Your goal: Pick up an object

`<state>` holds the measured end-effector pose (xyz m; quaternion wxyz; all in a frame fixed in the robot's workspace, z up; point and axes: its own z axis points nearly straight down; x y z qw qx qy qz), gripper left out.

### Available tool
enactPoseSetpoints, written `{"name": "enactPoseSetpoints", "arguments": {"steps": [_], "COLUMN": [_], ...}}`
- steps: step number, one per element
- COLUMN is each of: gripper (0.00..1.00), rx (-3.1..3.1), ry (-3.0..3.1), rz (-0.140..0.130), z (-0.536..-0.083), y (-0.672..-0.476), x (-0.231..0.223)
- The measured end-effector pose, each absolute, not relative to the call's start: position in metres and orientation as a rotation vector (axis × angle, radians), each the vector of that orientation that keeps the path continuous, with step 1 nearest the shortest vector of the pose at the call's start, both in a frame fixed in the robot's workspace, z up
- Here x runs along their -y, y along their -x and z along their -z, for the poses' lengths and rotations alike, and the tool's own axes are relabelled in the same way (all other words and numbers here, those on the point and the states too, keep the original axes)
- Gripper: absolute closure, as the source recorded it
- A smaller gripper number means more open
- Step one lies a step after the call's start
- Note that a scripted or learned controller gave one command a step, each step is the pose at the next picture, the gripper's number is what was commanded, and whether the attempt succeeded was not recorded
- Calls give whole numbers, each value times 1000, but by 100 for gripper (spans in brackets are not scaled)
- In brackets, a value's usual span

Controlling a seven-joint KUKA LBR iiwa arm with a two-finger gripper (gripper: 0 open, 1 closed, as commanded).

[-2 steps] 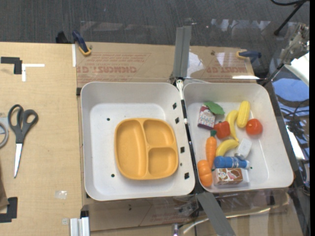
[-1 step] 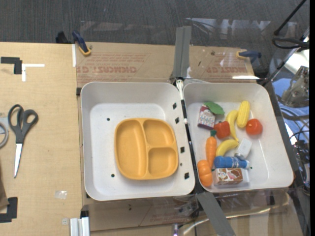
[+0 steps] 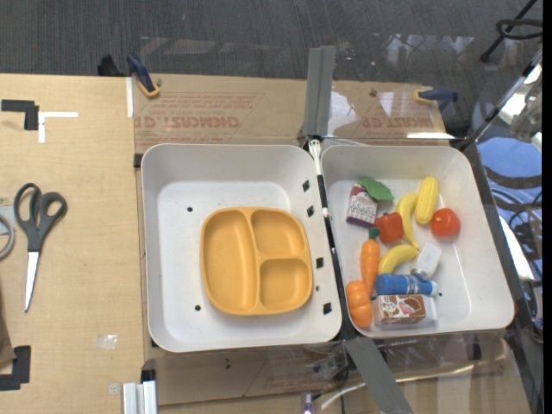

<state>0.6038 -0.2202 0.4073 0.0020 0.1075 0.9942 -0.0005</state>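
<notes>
The right bin holds a pile of toy food. A yellow corn cob and a red tomato lie at its upper right. A small purple carton with a green leaf above it sits at the upper left. A red pepper, a carrot, a banana and a second yellow piece lie in the middle. Near the front are a blue bottle, a printed box and an orange fruit.
The left bin holds a yellow divided tray. Scissors lie on the wooden bench at far left. Cardboard lies behind the bins with blue clamps on it. Cables hang at the right edge.
</notes>
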Motion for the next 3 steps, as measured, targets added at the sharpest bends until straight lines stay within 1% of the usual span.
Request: {"name": "enactPoseSetpoints", "arguments": {"steps": [1, 2, 3], "gripper": [100, 100, 100], "rx": [-3118, -3122, -3124], "ry": [-347, -320, -286], "rz": [0, 1, 2], "z": [-389, -378, -406], "y": [-650, -573, -589], "x": [201, 169, 222]}}
